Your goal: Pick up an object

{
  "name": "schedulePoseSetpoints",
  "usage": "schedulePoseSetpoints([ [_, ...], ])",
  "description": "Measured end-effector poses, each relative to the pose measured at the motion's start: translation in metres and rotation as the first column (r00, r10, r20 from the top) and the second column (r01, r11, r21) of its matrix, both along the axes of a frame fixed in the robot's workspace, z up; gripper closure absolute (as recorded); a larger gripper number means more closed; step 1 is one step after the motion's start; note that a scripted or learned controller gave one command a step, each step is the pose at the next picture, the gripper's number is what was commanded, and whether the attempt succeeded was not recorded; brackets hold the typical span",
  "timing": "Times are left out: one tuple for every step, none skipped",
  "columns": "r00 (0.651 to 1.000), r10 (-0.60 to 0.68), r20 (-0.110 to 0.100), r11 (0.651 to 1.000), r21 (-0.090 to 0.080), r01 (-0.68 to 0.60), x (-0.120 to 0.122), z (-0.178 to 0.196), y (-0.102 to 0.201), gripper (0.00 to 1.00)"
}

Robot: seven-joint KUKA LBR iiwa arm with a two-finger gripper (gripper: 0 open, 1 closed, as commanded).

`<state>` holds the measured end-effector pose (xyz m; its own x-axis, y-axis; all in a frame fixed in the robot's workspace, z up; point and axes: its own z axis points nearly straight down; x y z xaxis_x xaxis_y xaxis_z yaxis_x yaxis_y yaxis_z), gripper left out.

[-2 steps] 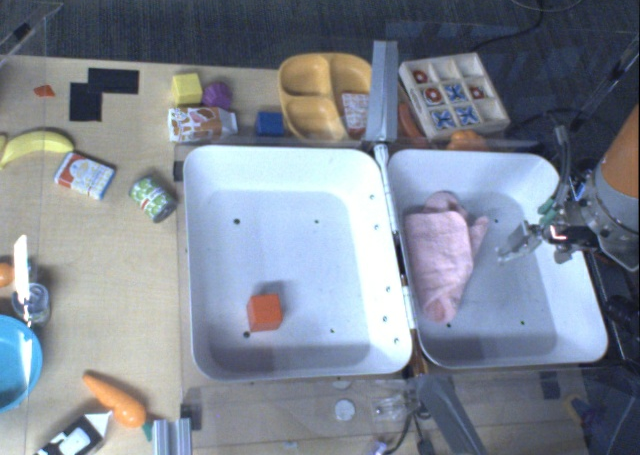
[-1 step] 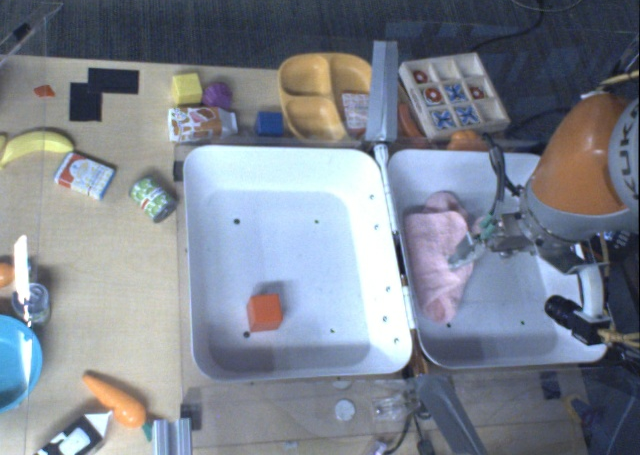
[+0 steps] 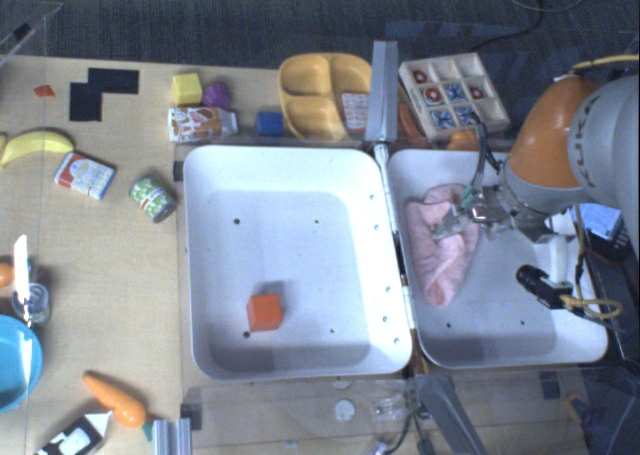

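An orange-red cube (image 3: 265, 312) lies in the left bin (image 3: 230, 178), near its front. A crumpled pink cloth (image 3: 438, 248) lies along the left side of the right bin (image 3: 500, 338). My gripper (image 3: 463, 216) reaches in from the right and sits low over the cloth's upper right edge, touching or nearly touching it. The grey wrist and orange band (image 3: 548, 143) rise behind it at the right.
A yellow divided dish (image 3: 318, 93) and a game board (image 3: 452, 93) sit behind the bins. A banana (image 3: 35, 146), a small carton (image 3: 85, 175), a can (image 3: 153, 197), blocks (image 3: 187, 89) and a carrot (image 3: 117, 400) lie on the bench at left.
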<state>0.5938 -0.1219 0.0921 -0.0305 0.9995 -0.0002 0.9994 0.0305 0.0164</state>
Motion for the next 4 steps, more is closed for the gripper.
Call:
schedulePoseSetpoints([
  [0.989,0.145,-0.010,0.989,-0.002,-0.145,0.078,-0.001,0.005,0.00],
  [0.944,0.330,-0.023,0.944,-0.005,-0.330,0.074,-0.001,0.026,0.00],
  [0.942,0.336,-0.005,0.942,-0.009,-0.336,0.079,0.013,0.030,1.00],
  [0.921,0.391,-0.005,0.921,-0.006,-0.391,0.077,0.119,0.052,1.00],
])
